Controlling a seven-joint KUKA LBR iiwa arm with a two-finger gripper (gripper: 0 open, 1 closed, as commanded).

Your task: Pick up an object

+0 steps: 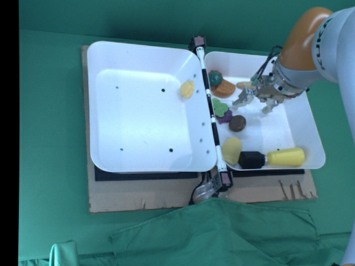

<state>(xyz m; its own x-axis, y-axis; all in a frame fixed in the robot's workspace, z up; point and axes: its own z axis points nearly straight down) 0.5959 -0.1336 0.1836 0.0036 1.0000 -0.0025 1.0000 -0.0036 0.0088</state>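
Tool (pixel 255 100) hangs over the upper part of the right bin (pixel 310 132), fingers spread wide w/ nothing between them. Just left of it lie an orange slice-shaped item (pixel 224 88) w/ a dark green piece (pixel 214 77) at its top. Below-left: a green and purple bunch (pixel 222 111) and a brown round piece (pixel 237 123). Near the bin's front edge: a pale yellow piece (pixel 232 150) and a yellow-handled brush w/ black head (pixel 273 158). Left bin (pixel 111 60) holds one small yellow item (pixel 187 89) near its right wall. Both bins sit on a green-covered worktop (pixel 50 121).
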